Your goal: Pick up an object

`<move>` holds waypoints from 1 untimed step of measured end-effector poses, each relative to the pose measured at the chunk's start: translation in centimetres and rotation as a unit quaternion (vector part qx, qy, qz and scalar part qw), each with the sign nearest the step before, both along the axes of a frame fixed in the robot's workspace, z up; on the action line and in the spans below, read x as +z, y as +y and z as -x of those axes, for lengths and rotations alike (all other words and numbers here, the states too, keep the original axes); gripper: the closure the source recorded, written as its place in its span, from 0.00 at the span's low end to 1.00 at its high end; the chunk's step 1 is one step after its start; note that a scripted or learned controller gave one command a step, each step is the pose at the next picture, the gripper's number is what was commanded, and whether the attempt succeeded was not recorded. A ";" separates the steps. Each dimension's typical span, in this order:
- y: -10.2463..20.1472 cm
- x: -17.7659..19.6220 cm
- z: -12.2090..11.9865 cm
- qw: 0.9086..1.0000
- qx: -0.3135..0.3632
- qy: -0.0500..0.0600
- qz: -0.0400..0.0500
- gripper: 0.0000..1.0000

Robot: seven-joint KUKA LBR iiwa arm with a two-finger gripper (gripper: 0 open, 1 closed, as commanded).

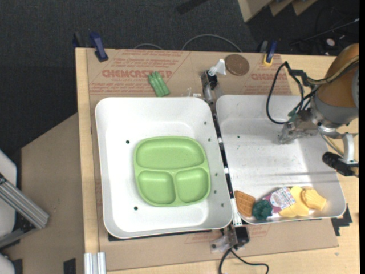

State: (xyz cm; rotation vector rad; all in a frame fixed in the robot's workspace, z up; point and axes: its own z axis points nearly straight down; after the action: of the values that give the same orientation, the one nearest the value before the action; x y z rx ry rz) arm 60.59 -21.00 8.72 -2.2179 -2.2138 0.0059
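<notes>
The end effector (292, 131) is positioned low over the upper right area of the right bin (256, 158); whether it is open or closed cannot be determined, and no object is visible in it. The objects (282, 202) lie clustered along the near edge of that bin, well apart from it. The left bin (114, 170) contains a green divided tray (171, 170). Both bins rest on the tabletop (85, 84).

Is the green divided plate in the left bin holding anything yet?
Empty. The green plate lies flat in the left bin, all three compartments bare green; the toy items lie in the right bin.
</notes>
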 end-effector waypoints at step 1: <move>-0.1 1.4 -0.5 1.000 0.001 -0.006 0.002 1.00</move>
State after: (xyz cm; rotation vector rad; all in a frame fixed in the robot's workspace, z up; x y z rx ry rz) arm 61.05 -21.07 10.13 -2.2243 -2.2237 -0.0028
